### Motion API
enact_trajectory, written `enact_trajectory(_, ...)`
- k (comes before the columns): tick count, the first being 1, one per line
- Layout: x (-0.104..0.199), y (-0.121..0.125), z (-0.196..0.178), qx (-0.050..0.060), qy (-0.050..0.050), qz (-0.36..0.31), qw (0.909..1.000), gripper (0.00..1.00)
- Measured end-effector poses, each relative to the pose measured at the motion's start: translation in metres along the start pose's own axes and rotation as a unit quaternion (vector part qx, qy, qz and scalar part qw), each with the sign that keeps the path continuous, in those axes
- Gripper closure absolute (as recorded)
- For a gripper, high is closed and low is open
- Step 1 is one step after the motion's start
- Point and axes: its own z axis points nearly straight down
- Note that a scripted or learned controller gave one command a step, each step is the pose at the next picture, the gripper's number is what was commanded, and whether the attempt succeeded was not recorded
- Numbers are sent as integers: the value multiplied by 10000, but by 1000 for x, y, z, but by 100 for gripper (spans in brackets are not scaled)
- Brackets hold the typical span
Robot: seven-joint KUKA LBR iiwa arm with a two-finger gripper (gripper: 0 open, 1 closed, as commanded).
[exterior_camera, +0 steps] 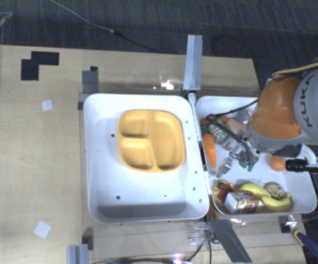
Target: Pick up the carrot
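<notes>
Bench (32,164) on the left is bare wood with a few tape marks. Left bin (101,202) holds a yellow divided tray (150,139), nothing else. Right bin (307,202) is the cluttered one: carrot (208,152) lies lengthwise against its left wall, just beside the divider between the bins, with a green-labelled item (213,131) touching its upper end. Gripper (236,159) hangs just right of the carrot, low over the bin — it doesn't have the carrot, nothing orange sits between its fingers; how far open it is I cannot tell, too much cable and metal in one blur. Looks like the approach step, grasp not yet made. Next move needs a shift left over the carrot and fingers set across its width; the wall leaves little room on that side. Front of the bin: a banana (266,197), a cookie (275,190), a small carton (241,203). The arm (279,114) covers the bin's right half; an orange piece (277,163) pokes out under it, unidentifiable.
</notes>
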Motion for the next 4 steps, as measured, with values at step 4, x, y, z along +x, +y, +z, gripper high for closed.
enact_trajectory(4,0,-98,0,19,14,2728,9621,0)
